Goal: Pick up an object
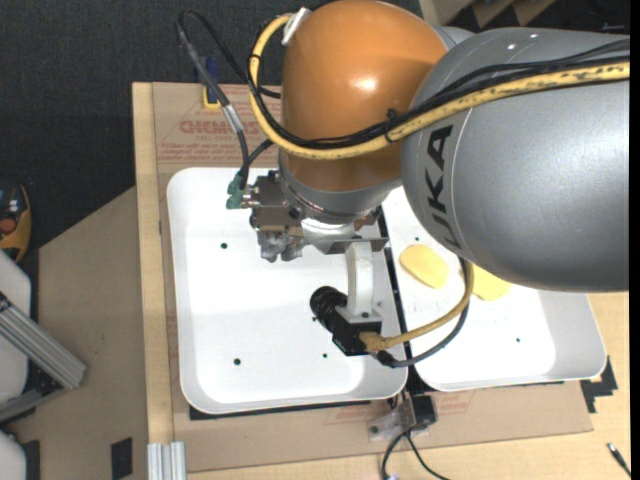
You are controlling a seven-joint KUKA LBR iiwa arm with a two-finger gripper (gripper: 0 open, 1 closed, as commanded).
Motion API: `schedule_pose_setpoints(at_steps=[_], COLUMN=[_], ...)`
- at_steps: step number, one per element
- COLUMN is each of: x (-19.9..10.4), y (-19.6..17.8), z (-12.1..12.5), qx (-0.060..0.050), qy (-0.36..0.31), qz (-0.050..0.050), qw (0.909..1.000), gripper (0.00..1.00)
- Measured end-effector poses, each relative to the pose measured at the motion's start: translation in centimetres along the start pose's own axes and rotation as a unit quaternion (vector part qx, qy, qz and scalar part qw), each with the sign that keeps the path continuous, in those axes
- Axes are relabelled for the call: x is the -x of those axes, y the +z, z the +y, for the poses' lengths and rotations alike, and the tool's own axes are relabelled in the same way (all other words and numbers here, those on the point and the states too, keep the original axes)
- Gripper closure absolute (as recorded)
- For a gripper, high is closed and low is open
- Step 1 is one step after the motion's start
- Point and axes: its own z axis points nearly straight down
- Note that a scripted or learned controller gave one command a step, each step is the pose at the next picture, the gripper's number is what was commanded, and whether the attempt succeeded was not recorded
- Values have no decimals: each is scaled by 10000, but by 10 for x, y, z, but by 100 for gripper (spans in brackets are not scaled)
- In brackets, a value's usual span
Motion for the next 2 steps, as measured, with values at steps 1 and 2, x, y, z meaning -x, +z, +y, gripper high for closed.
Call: schedule_pose_setpoints(at_steps=[1,2], x=[14,-1], y=[-25,-22], z=[-8,-8], qx=[9,-2], qy=[7,-7], qz=[4,-2], qw=[10000,10000], gripper=[100,100])
